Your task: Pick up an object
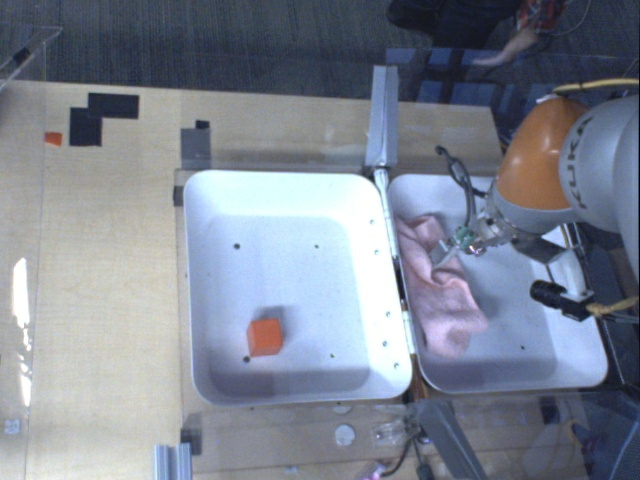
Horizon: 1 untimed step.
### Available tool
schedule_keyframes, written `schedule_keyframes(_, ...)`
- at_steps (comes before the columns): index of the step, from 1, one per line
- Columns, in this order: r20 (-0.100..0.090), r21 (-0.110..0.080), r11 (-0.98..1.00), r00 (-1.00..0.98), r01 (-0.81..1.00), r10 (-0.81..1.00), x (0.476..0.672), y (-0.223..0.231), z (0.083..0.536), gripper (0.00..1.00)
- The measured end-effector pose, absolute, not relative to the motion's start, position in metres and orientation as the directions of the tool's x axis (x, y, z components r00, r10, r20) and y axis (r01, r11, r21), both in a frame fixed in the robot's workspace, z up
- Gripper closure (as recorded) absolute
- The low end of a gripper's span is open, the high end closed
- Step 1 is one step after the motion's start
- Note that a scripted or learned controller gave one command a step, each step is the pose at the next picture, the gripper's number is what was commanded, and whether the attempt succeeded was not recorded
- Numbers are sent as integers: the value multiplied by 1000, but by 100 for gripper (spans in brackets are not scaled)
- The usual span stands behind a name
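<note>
On the counter (100, 268) you see two white bins: the left bin (215, 208) holds an orange block (265, 337) near its front, and the right bin (560, 358) holds a pink cloth (440, 293) along its left wall. The cloth's long axis runs from the bin's back toward its front. The gripper (462, 241) sits at the cloth's upper right edge; you cannot tell its grip state.
</note>
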<state>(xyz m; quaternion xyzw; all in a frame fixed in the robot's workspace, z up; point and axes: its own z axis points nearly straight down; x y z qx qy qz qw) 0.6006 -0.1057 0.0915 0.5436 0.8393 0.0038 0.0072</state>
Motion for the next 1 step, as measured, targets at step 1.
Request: schedule_keyframes(1, -2, 6, 201, -201, 980, 980, 671, -109, 90, 0)
